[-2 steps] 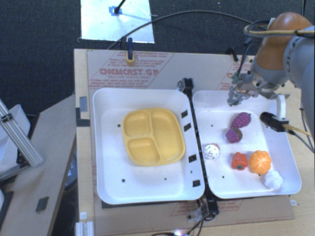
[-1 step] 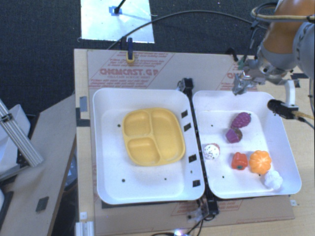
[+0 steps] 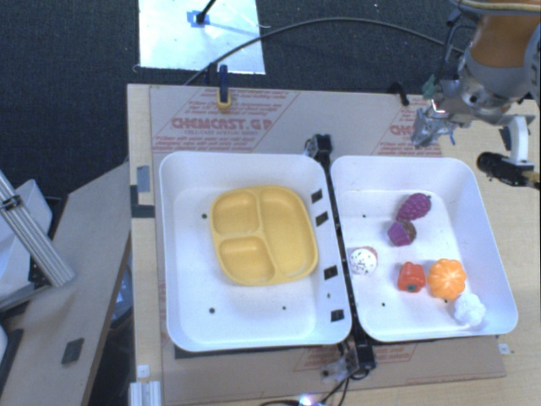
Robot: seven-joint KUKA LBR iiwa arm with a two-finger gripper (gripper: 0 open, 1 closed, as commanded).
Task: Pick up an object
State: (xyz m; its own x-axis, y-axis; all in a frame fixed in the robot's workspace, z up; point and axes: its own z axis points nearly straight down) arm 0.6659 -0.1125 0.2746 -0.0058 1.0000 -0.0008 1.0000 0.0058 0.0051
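The claw point(image 3: 429, 130) hangs past the right bin point(image 3: 486, 218), grip too small to tell; toys sit close, so it may grab two or miss

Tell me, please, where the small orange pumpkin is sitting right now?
The orange pumpkin lies in the right-hand white bin, near its front right corner, between the small red pepper on its left and a white object just in front.

"CHEMCAST GP" stands in red on the board point(image 3: 254, 117) behind the left bin point(image 3: 182, 227). More red print, behind the right bin point(image 3: 486, 218), is unreadable.
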